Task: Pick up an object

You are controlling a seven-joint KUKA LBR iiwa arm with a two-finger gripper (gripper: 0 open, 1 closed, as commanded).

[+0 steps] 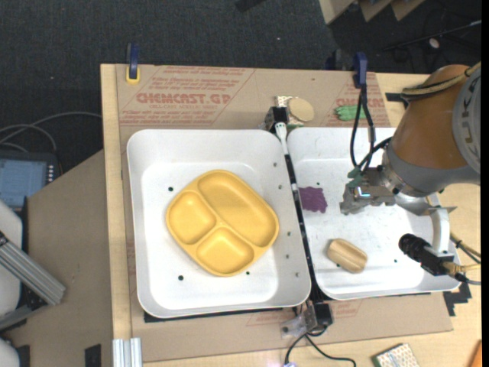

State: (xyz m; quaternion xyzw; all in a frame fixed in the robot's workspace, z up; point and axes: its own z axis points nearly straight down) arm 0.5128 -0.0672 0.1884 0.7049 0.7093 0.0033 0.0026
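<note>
Tan oval block lies near a purple lump, below the pincer, whose state I cannot tell.

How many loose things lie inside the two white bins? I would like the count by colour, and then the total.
Yellow: 1, the yellow plastic divided plate in the left bin
Purple: 1, the small purple block in the right bin
Tan: 1, the tan oval piece in the right bin
Total: 3

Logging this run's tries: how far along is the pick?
Nothing looks picked yet. The purple object and the tan object both lie on the floor of the right bin, and the yellow divided plate sits in the left bin. The pincer is beside the purple object. Grasping and lifting remain.
</note>
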